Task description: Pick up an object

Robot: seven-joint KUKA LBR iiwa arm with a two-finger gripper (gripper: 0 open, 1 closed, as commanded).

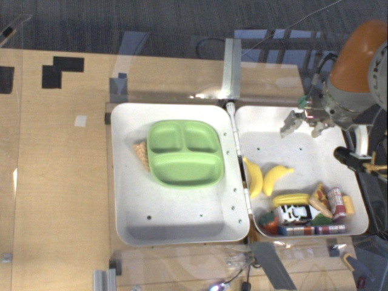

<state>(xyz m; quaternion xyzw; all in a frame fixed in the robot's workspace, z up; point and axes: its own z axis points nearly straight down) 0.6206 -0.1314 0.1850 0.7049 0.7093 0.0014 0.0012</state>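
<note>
With the claw (306,121) hanging open and empty over the far side of the right bin (267,123), the wise choice is the lone banana (277,176) toward that bin's middle (clear of the crowded near corner), approached straight down across its width.

The end effector (305,125) hangs open-fingered from the orange-banded wrist, gripping nothing.

Robotics lab/test cell: wooden bench (54,180) w/ two white bins (127,223) side by side, metal divider post (232,68) btwn them; loose cables (315,11) over dark carpet (151,8); black marker squares (60,70) on benchtop.
</note>
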